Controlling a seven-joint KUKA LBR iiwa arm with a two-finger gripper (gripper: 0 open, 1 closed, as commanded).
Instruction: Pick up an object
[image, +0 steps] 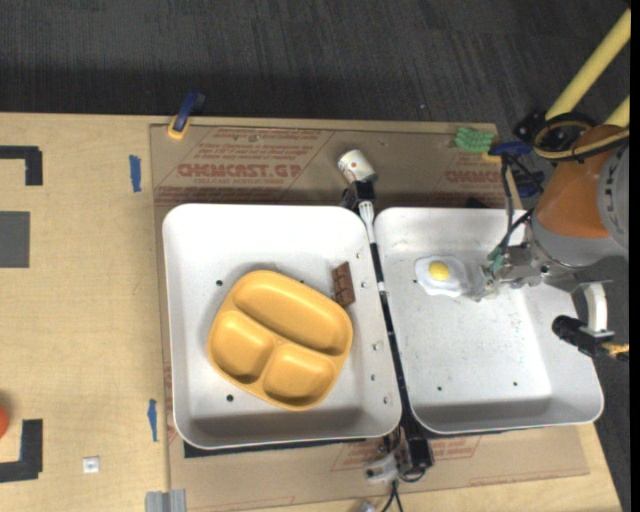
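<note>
Wooden bench (80, 330), two white bins. Left bin (190, 300): yellow tray (280, 338), brown block (343, 284). Right bin (500, 400): fried egg (440, 275), gripper (483, 282) just beside it; grip state unclear.

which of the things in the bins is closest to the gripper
The toy fried egg in the right bin, just left of the gripper. The yellow divided plate and small brown piece lie in the left bin.

On the counter (80, 300), two white bins sit side by side. The left bin (190, 330) holds a yellow three-compartment tray (280, 338), with a small brown block (343, 285) near its far right edge. In the right bin (500, 385), the tool (480, 283) sits just beside a fried-egg toy (439, 273).
</note>
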